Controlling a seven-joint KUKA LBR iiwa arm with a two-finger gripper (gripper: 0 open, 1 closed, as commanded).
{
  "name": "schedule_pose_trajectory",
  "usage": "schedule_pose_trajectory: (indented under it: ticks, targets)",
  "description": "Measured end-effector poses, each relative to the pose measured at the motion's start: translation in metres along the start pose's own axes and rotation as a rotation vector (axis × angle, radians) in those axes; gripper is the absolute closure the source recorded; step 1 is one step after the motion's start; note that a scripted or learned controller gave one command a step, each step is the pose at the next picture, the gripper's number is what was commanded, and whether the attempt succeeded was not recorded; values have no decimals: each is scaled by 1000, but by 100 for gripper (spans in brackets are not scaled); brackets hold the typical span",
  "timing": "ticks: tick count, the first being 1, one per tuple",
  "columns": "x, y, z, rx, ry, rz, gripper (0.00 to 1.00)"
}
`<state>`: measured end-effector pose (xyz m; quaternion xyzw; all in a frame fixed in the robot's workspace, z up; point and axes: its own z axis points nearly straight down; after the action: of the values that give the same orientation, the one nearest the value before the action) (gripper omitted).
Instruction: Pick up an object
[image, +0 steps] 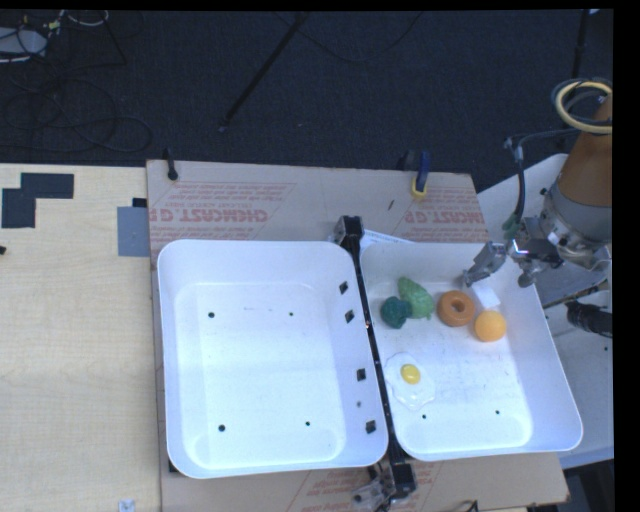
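Standing over the bench, I look down on both bins at a slant.
Bench: pale wood, with a brown cardboard sheet (300, 205) under the two bins; blue clamp (421, 172) grips its far edge.
Left bin (180, 350): white, shallow, its bare floor dotted with a few small dark holes.
Right bin (540, 400): white, touching the left one along a black centre strip; every loose object lies in its far half.
Arm (585, 185): grey with an orange band, reaching in from the right, above the far right corner of the right bin.
Gripper (500, 262): metal fingers hang over the bin's far right edge, near the doughnut; I cannot tell whether they are spread or pressed together, and nothing shows between them.
Green toy (415, 298): light green, just beside the dark one.
Dark green toy (394, 313): near the centre strip.
Doughnut (457, 307): brown ring, lying flat between green toy and orange.
Orange (489, 326): round, just beside the doughnut.
Fried egg (410, 376): white with yellow yolk, nearer me, apart from the rest.
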<state>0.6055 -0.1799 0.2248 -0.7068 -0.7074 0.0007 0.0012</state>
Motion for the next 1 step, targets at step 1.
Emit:
schedule_pose_trajectory:
  ticks: [1]
  targets:
    - [7,40,112,-20,-7,-1,0]
